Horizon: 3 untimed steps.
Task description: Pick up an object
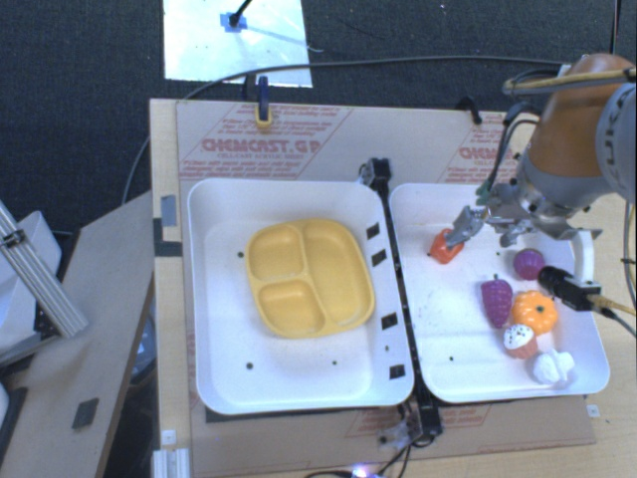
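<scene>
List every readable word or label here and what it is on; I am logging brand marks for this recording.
"CHEMCAST GP", red print on the board behind the left bin.
Smaller red print under it: too small to read.
Red print on the board behind the right bin: partly hidden and blurred, not readable.

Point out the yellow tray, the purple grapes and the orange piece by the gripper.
yellow tray (309, 277), camera view, centre divider
purple grapes (496, 302), camera view, middle of bunch
orange piece (444, 247), camera view, its middle

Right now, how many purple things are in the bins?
2, both in the right bin. A round one sits under the arm, near the right wall. A longer one lies just below and left of it, beside the orange toy. The arm may hide more.
</scene>
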Tool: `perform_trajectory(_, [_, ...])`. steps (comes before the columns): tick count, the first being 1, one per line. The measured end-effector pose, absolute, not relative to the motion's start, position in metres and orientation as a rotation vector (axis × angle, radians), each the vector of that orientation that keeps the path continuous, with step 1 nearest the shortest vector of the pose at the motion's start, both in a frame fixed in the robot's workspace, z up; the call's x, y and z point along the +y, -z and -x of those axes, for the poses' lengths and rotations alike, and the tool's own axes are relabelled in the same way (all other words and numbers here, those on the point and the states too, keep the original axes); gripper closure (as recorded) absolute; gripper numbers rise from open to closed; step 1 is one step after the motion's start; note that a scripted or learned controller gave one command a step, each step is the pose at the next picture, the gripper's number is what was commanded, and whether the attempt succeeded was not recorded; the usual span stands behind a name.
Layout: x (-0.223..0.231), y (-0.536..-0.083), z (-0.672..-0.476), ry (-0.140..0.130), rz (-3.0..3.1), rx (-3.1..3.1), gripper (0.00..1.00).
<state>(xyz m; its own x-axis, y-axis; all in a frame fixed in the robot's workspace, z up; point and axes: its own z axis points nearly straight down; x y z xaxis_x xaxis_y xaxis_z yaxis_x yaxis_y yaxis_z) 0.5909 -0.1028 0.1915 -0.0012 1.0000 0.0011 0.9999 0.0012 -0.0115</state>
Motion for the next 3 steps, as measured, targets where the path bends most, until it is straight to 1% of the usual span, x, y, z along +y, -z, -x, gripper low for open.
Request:
perform_trajectory(1, [-0.102, -0.199, -0.594, 0.001, 2.218, -2.226, 0.00])
perform_trajectory(2, [-0.106, -0.137, -0.595, -0.003, 2.219, -2.221, 0.00])
perform_trajectory(3, [-0.106, -0.085, -0.595, -0.002, 2.219, -2.221, 0.00])
